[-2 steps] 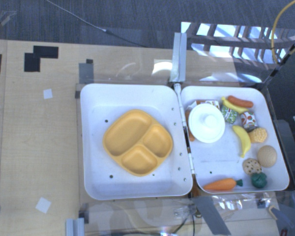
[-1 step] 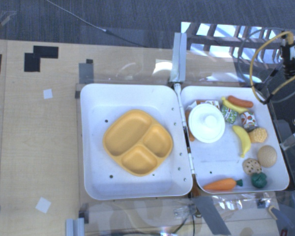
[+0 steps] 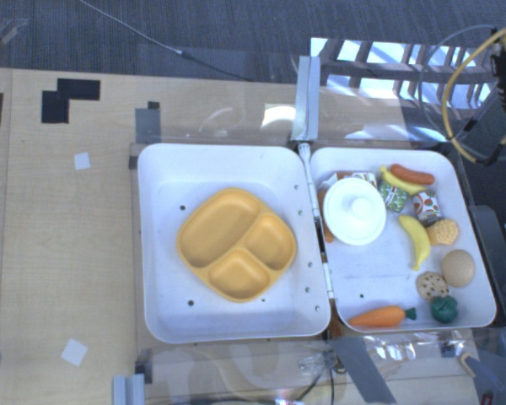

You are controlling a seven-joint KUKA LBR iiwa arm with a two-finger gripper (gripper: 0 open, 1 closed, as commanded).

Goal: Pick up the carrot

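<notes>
The carrot (image 3: 378,316) is located in the right bin (image 3: 475,226), at the near edge of the floor. It lies flat, lengthwise along the near wall, with the orange tip directed toward the divider between the bins and the green top directed toward the dark green toy (image 3: 444,309). The green top is just beside that toy; whether the two touch cannot be determined.

The other items are grouped along the far and outer sides of the same bin: a cookie (image 3: 432,286), a tan rounded item (image 3: 459,268), a banana (image 3: 416,239), a red sausage (image 3: 411,175) and a white round dish (image 3: 355,210). A patch of bare floor is left between the dish and the carrot, so the carrot is approachable from above on its far side.

The left bin (image 3: 160,226) is occupied by a yellow divided plate (image 3: 237,243), set at an angle near the middle.

The pick is judged not yet begun, as the carrot rests untouched on the bin floor. A grasp across the short axis of the carrot is advised (the near wall leaves little room on that side, so it should be expected that one finger is crowded). A grasp toward the orange end is preferred, where the dark green toy and the cookie are well apart from the contact point. A rolling or sliding response against the wall is to be anticipated, given the tapered, smooth shape.
</notes>
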